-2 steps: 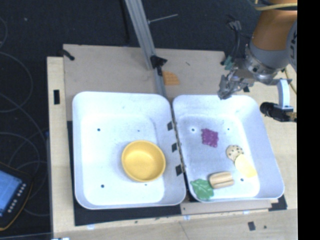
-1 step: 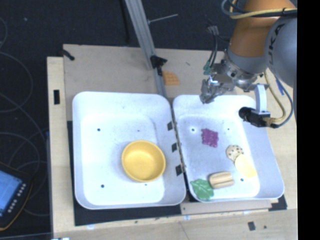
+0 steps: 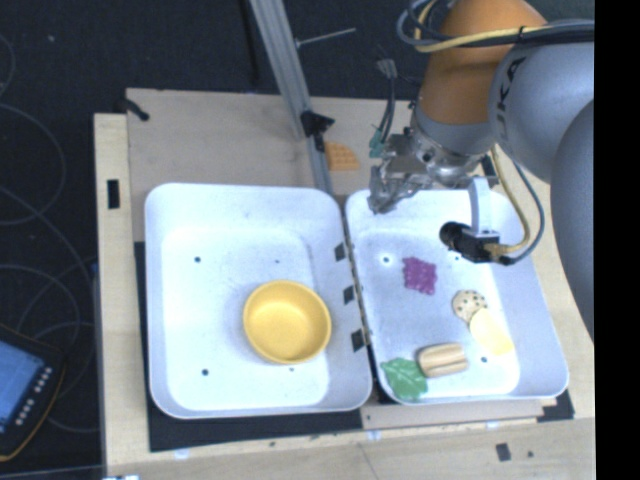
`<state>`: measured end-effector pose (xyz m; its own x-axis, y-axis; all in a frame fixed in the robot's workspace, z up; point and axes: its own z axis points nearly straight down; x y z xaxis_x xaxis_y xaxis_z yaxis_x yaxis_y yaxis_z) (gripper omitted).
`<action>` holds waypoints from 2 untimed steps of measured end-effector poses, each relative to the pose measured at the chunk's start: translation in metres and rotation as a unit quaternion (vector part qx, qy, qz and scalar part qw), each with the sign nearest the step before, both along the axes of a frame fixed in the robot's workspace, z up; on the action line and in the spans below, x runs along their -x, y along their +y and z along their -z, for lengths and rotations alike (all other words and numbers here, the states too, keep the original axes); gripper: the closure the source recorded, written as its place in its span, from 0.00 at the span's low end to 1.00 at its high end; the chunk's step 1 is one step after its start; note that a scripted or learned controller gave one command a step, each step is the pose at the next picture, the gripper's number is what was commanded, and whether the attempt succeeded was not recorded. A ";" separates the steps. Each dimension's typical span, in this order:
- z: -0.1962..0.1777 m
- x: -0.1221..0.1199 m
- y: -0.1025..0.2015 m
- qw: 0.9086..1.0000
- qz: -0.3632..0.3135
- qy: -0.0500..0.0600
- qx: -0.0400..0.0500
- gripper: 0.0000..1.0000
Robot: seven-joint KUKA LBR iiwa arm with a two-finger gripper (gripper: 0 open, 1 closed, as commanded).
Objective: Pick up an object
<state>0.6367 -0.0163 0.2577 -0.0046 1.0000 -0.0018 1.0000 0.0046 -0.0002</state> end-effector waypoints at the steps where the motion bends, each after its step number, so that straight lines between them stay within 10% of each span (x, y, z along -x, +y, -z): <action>1: -0.003 -0.002 0.057 1.000 -0.002 -0.001 -0.002 1.00; 2: 0.013 0.000 0.106 1.000 -0.001 0.001 -0.001 1.00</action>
